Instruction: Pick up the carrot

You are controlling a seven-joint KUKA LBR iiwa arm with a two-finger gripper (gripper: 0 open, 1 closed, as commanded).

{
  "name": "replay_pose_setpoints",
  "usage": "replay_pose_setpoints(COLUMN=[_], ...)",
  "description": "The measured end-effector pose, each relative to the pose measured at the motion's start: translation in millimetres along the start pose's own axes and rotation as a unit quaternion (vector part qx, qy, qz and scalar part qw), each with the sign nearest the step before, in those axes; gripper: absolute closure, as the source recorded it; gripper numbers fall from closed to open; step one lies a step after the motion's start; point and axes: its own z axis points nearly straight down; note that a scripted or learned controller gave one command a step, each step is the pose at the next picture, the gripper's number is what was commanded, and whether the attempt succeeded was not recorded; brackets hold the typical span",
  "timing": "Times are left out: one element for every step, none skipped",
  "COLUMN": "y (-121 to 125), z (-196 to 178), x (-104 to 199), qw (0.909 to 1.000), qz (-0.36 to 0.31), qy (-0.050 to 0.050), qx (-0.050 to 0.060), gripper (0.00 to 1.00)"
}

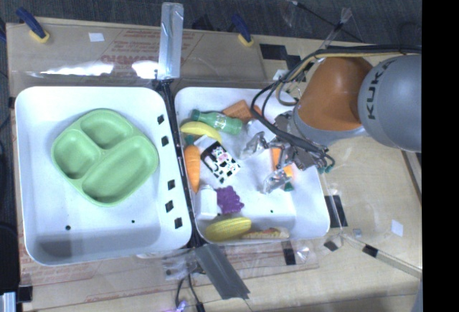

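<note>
Two shallow white bins are seen side by side on the tabletop. In the left bin a green divided plate is laid. The right bin is crowded with small things. The carrot is found at that bin's left edge, lying lengthwise just beside the wall between the bins, below a yellow banana and next to a black-and-white spotted block. A green bottle is laid near the bin's top, a purple bunch of grapes sits lower down, and a yellow corn cob rests at the bottom wall.

The gripper is lowered into the right part of the right bin, well apart from the carrot. Whether its fingers are apart or together cannot be told, since they are lost among clutter and cables.
</note>
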Motion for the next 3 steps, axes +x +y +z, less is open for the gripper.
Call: replay_pose_setpoints(y=[1, 57, 58], z=[-12, -49, -70], x=[-3, -5, 54], qw=[1.0000, 1.0000, 0.9976], qz=[-0.004, -0.009, 0.070], qy=[-0.002, -0.002, 0.000], qx=[0.001, 0.001, 0.001], gripper=[1.00, 1.00, 1.00])
